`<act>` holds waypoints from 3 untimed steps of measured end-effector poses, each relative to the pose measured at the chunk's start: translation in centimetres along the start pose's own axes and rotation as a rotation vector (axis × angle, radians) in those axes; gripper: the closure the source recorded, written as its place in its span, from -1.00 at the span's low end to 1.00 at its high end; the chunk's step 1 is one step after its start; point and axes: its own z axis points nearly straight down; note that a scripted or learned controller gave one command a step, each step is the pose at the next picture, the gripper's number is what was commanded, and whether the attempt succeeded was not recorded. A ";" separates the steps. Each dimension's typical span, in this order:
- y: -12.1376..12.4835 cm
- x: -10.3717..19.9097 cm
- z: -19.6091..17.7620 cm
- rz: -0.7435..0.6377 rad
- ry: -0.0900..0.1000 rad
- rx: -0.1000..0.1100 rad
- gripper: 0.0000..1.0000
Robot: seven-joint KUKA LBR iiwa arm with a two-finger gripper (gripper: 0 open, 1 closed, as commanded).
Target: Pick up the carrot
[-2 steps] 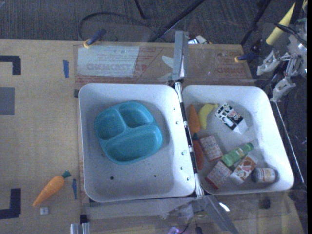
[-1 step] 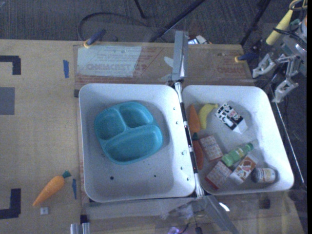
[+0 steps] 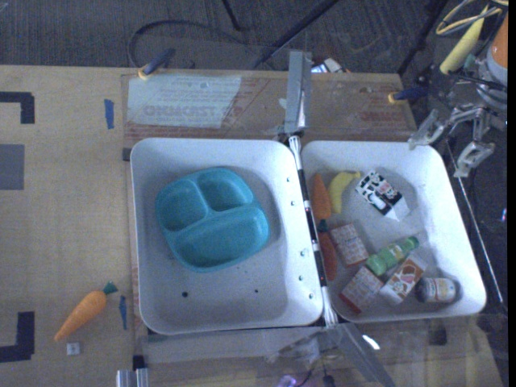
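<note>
On the tabletop (image 3: 72, 240) near the front left corner, outside both bins, lies the carrot (image 3: 81, 314), so I'd judge a long sweep over the left bin (image 3: 149, 297) from the far right, where my jaws (image 3: 455, 139) hang spread and hold nothing.

Clear plastic sheet (image 3: 184, 101) taped at the bench's back edge: one line of reddish capitals, too blurred to read. Two small cartons (image 3: 348, 243) in right bin (image 3: 451, 185): printed red-and-white faces, lettering illegible. Black-and-white patterned box (image 3: 379, 192): no words made out. Green bottle (image 3: 393, 256) label unreadable
</note>
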 end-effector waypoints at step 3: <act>0.4 -0.5 -2.7 -1.150 -0.001 -0.001 -1.00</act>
